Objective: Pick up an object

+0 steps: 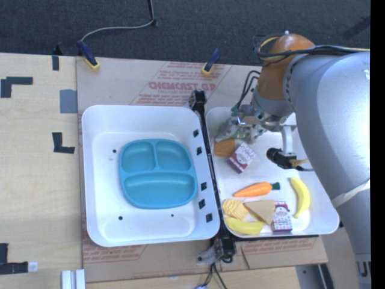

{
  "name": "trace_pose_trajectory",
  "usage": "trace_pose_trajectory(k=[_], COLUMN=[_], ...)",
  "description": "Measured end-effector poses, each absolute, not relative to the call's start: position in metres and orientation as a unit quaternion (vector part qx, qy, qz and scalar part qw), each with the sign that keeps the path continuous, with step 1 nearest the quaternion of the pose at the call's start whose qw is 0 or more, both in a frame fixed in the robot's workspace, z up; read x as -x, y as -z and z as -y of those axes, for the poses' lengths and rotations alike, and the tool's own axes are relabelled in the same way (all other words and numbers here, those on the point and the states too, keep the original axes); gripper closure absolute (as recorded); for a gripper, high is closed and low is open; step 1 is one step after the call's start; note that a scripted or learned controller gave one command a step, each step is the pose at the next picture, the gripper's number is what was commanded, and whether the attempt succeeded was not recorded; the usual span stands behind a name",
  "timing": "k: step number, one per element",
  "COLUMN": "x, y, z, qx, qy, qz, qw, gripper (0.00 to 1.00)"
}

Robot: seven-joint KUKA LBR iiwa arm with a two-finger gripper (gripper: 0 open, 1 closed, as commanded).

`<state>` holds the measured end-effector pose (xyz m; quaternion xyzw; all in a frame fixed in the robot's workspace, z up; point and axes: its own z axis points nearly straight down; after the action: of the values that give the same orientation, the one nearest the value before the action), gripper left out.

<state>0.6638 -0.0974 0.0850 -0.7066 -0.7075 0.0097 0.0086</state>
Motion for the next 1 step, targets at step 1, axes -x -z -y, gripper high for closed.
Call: trace_pose_trajectory(k=[1], x=[-0.594], y=[-0.0862], z=[0.1081], qx=[0.707], qy=[-0.0002], qz=[0.707], qw=[-0.001], gripper=[0.0])
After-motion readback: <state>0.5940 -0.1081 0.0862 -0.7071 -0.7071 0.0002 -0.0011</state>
